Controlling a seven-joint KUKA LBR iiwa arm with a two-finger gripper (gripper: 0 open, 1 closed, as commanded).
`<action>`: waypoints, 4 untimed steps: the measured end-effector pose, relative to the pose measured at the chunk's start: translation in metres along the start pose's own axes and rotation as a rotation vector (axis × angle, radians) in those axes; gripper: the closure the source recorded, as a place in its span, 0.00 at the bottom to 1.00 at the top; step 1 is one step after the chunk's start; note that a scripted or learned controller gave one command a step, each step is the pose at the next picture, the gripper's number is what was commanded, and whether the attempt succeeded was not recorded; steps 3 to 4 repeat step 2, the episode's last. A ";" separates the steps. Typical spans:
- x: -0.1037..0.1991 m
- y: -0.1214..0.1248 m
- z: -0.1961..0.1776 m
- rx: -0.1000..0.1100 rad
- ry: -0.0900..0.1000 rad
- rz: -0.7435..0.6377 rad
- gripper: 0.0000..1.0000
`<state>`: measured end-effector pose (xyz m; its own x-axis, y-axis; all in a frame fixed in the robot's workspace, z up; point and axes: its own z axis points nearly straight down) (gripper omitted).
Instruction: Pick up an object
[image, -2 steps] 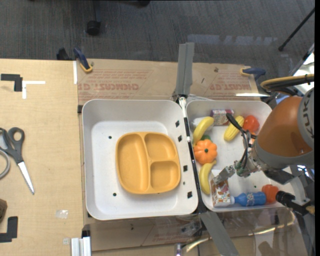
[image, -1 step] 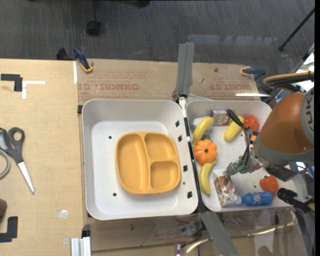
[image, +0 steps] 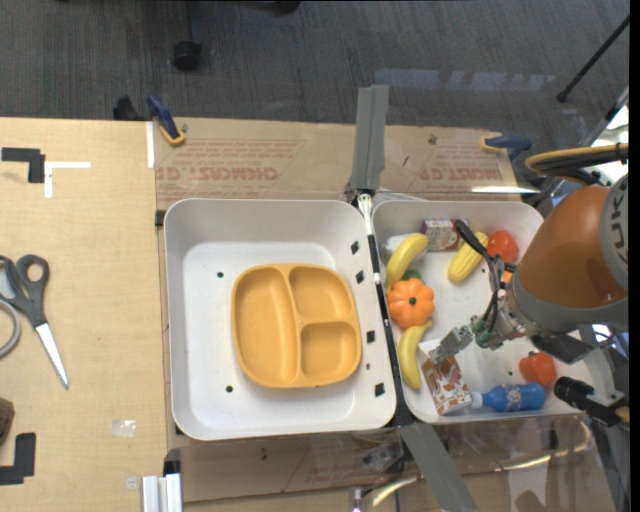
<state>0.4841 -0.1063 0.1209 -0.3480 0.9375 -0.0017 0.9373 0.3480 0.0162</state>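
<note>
Taking the small orange toy pumpkin (image: 411, 302) in the right white bin (image: 530, 212) as the mark.

Nearest, below and right of the pumpkin: one blue plastic bottle (image: 515, 398) lying flat along the bin's near wall, one printed red-and-white snack packet (image: 447, 383) beside it, one round red-orange toy fruit (image: 537, 368) just above the bottle.

Right of the pumpkin and slightly nearer: the metal two-finger gripper (image: 455, 340), poised over the packet's top edge, under the grey arm with its orange band (image: 575, 260). Cannot tell whether spread or pressed together; nothing seen pinched.

Two yellow toy bananas: one (image: 410, 355) just below the pumpkin, near the gripper, one (image: 402, 255) just above it.

Beyond the pumpkin to the right: one yellow corn cob (image: 465, 260), one red toy tomato (image: 502, 245), one small dark packet (image: 440, 235) by the far wall.

Crowded along the divider edge; more bare floor right of the pumpkin, under the arm.

Left of the pumpkin: the second white bin (image: 190, 300), holding one orange three-compartment plastic plate (image: 297, 325), with bare white margin on every side.

Far left: one pair of grey-handled scissors (image: 35, 310) on the wooden bench.
</note>
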 end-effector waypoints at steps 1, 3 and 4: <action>0.004 0.002 0.016 -0.005 0.002 0.051 0.00; 0.002 0.007 0.002 -0.018 -0.002 0.050 1.00; 0.002 0.007 0.002 -0.018 -0.002 0.050 1.00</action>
